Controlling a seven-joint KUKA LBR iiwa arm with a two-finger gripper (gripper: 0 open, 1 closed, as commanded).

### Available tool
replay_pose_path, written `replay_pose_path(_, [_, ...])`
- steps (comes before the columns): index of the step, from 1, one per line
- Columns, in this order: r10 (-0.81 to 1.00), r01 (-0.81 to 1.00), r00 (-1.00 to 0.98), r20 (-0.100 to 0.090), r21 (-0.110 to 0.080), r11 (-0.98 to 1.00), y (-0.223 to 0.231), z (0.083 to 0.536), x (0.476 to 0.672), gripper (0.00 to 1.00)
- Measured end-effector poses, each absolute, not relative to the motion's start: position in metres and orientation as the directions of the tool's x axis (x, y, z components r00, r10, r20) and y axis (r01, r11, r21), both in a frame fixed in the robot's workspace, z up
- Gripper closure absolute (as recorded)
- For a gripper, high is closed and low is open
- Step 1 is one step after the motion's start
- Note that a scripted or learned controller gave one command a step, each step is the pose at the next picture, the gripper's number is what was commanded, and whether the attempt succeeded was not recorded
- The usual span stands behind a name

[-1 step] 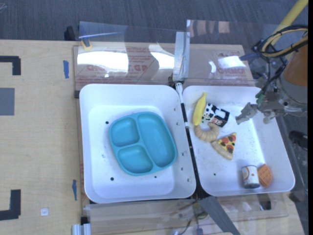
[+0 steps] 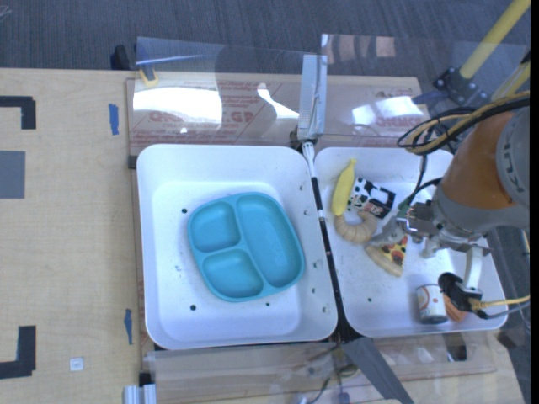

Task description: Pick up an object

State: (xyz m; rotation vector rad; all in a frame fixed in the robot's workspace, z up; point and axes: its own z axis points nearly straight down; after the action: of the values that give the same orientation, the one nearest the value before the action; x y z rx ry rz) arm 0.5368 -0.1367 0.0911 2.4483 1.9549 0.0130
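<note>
**Robot arm over the right bin of small objects**

We look down at a slant on a pale wooden tabletop (image 2: pixel 59 251) carrying two shallow white plastic bins side by side. The left bin (image 2: pixel 160 175) holds a light blue plastic plate with three compartments (image 2: pixel 245 245), lying roughly in its middle.

The right bin (image 2: pixel 379 310) holds the small things. A yellow toy banana (image 2: pixel 343 188) lies near its far left corner, close to the wall between the bins. Just beside it we see a black-and-white patterned object (image 2: pixel 371 196), and below the banana a tan, curved pastry-like piece (image 2: pixel 354 230). A toy pizza slice with red and yellow topping (image 2: pixel 391 254) lies near the middle. A small white cylindrical can with an orange part beside it (image 2: pixel 432 303) sits near the front right corner.

The grey arm with its orange band (image 2: pixel 480 171) reaches in from the right. Its hand (image 2: pixel 421 230) hangs above the bin just right of the pizza slice; we cannot tell its opening or whether it holds anything.
</note>
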Motion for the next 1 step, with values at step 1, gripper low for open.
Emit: replay_pose_path(1, [0.975, 0.975, 0.223, 0.002, 0.021, -0.223, -0.1368, 0.1039, 0.5399, 1.0])
